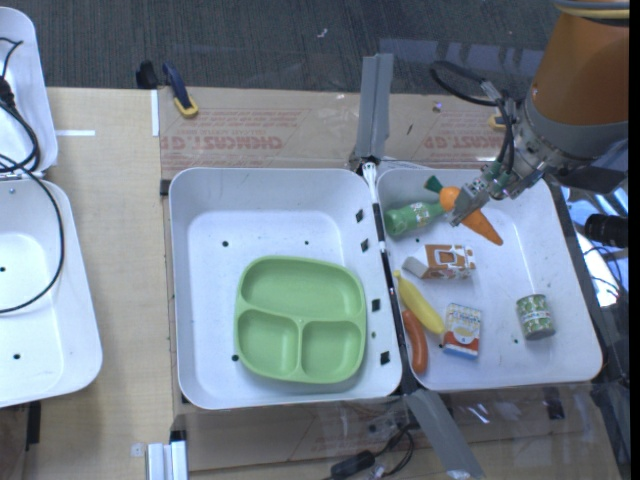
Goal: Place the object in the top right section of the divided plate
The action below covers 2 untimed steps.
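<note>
One divided plate (300, 320) left bin; seven objects right bin; gripper (470, 211) over carrot (478, 222), state unclear.

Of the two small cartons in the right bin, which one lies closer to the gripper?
The brown-and-white carton, just below the gripper and carrot; the red-bottomed carton sits farther toward the bin's near edge.

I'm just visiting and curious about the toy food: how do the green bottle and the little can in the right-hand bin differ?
The green bottle lies on its side near the bin's back left, while the can sits by the front right. The bottle is long and plain green; the can is short, stubby and has a patterned green label with a pale top. The bottle lies close to the gripper and carrot; the can sits apart from everything. Both rest in the right bin.
</note>
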Each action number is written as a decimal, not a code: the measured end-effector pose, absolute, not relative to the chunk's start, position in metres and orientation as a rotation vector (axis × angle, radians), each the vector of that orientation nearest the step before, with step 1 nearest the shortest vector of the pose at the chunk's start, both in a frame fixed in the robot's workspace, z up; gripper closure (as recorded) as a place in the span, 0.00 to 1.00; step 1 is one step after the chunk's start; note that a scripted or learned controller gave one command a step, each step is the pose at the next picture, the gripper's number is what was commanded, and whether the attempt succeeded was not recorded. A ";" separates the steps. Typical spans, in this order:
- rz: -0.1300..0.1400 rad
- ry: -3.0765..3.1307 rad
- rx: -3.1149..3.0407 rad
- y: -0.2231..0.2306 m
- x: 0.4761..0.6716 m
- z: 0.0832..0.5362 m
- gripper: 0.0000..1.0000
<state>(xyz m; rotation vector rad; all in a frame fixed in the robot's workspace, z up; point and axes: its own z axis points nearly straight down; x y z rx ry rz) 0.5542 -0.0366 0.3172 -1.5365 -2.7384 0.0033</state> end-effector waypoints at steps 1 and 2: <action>0.004 -2.794 -1.432 0.062 0.527 0.273 1.00; 0.006 -2.791 -1.437 0.061 0.528 0.281 1.00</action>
